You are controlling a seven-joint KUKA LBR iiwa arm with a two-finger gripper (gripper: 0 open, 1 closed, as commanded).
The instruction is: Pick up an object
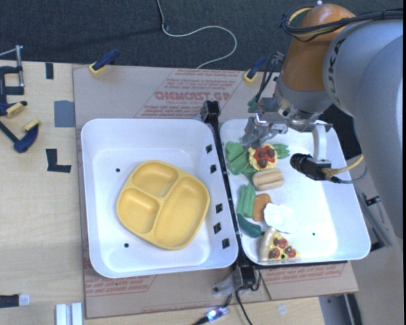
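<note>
My gripper hangs over the far left part of the right bin, just above a red and yellow toy food piece and green leafy pieces. Nearer the front lie a tan bread-like piece, a green pod, an orange piece, a white piece and a pizza slice. Nothing shows between the fingers.
A yellow divided plate lies in the left bin. Blue clamps sit on the bench at the far left. A white cable runs across the dark floor behind the bins.
</note>
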